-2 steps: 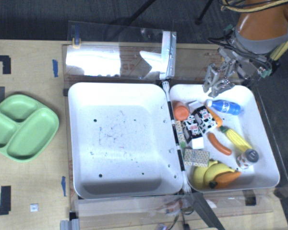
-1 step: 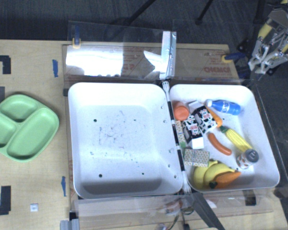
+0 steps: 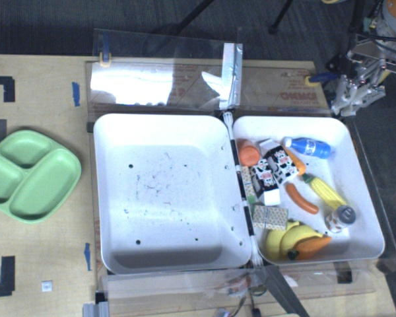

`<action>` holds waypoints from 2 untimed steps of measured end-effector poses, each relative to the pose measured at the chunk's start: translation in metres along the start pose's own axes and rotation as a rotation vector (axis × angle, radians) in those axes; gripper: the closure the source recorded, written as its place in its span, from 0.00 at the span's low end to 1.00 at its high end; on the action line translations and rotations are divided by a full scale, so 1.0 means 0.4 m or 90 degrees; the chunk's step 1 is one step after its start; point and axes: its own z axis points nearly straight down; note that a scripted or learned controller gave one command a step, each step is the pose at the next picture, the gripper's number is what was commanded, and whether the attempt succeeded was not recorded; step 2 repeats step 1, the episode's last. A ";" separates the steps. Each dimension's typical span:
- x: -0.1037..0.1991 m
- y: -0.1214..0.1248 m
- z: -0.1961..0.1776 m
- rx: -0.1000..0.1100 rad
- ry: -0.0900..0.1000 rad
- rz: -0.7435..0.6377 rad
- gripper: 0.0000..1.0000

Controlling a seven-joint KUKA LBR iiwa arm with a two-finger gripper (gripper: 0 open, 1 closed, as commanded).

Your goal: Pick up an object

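Right bin (image 3: 360,156): crowded, with a blue bottle (image 3: 308,148) by the far wall, an orange ball (image 3: 250,154), a corn cob (image 3: 326,191), a sausage (image 3: 301,198) and bananas (image 3: 284,238) at the near edge.
Left bin (image 3: 112,134): bare white floor.
Green tray (image 3: 30,174): sits on the bench, left.
Corn cob axis: slants far-left to near-right.
End effector (image 3: 358,92): hangs beyond the right bin's far corner; grip state, cannot tell.

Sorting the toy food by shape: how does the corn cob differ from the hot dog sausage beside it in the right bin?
The corn cob is yellow with a bumpy kernel surface; the sausage is orange-red and smooth. The corn cob looks thicker and sits nearer the bin's right wall, while the sausage is slimmer and lies toward the middle. Both are elongated and lie flat, slanting the same way on the right bin floor.
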 end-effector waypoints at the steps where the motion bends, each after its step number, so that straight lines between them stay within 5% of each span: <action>1: 0.001 0.000 0.000 0.000 0.000 0.000 0.00; 2: 0.001 0.000 0.000 0.000 0.000 0.000 0.00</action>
